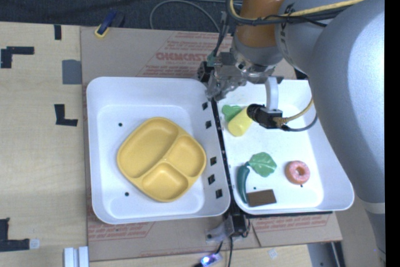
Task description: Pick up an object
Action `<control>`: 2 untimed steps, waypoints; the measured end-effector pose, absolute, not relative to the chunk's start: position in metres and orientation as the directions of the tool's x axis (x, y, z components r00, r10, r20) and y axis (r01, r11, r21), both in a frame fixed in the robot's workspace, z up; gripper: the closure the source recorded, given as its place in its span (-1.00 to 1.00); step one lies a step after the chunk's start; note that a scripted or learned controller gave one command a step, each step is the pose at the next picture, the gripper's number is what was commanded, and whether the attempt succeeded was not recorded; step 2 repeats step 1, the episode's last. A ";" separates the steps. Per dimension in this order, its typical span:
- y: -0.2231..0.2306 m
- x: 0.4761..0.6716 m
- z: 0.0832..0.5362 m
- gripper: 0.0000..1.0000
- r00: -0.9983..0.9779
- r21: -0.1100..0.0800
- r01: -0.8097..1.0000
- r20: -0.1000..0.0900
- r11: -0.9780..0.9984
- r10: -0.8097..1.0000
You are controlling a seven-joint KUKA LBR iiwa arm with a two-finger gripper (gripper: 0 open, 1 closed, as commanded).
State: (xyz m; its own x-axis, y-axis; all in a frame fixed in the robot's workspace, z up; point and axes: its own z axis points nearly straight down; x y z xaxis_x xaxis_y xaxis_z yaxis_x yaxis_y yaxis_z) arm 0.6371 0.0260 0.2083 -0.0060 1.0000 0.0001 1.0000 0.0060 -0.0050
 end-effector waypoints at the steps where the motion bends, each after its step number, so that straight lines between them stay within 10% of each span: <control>1: 0.081 0.635 0.201 1.00 -0.007 -0.005 1.000 0.000 0.007 1.000; 2: 0.081 0.635 0.201 1.00 -0.007 -0.005 1.000 0.000 0.007 1.000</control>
